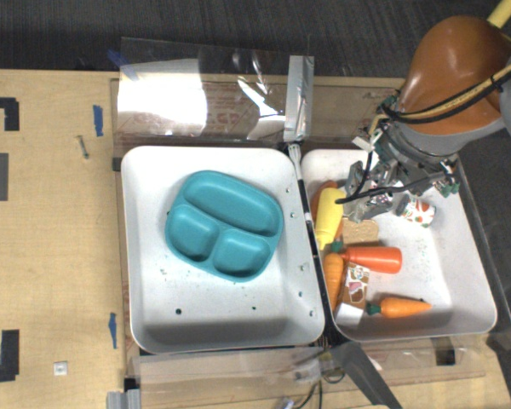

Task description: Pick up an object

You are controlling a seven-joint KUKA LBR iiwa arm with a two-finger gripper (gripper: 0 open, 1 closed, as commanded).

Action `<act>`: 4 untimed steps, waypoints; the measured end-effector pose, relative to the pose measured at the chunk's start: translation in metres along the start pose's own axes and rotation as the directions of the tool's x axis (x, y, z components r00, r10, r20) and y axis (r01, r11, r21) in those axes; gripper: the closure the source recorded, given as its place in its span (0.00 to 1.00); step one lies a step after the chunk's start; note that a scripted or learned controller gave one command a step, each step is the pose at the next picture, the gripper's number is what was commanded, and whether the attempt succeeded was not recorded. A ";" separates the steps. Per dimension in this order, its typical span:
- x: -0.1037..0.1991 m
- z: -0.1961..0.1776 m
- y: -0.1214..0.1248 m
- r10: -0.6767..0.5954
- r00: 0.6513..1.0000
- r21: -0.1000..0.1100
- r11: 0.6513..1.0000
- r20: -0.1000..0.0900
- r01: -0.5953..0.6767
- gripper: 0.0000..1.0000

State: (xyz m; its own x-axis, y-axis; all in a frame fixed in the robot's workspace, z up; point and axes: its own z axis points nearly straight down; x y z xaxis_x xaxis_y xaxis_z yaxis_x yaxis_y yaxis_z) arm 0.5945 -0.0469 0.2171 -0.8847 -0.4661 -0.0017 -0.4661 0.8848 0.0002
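Camera view, layout: two white bins sit side by side on the desk [43,228]; the left bin [145,296] in the frame's centre carries a teal divided plate [224,222], and the right bin [473,301] holds the toy food.
Camera view, candidate objects: a yellow banana-like piece [329,211] stands by the right bin's left wall; below it lie an orange cylinder [376,258], a carrot [399,307] near the lower rim, another orange piece [333,277] along the left wall, a tan piece [360,230] and a small brown packet [354,285]. A small white-and-red item [419,213] lies to the right of the end effector.
Camera view, end effector [383,190]: hangs low over the upper part of the right bin, under the arm's orange band [456,66]. Cables and hardware clutter it, so how far it is open cannot be told, and nothing is visibly held between its parts.
Camera view, risks: the pieces are packed touching one another near the left wall, so a descent there would likely strike two at once, push them aside or pinch an edge that slips free. The rounded banana and cylinder could roll out of a closing grip.
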 end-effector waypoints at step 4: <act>-0.076 -0.043 -0.013 -0.837 0.547 -0.002 0.547 0.005 0.837 1.00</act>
State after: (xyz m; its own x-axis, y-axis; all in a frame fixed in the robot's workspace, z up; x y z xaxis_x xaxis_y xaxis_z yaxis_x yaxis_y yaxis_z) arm 0.6674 -0.0236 0.2602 -0.0940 -0.9956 -0.0057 -0.9956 0.0940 0.0005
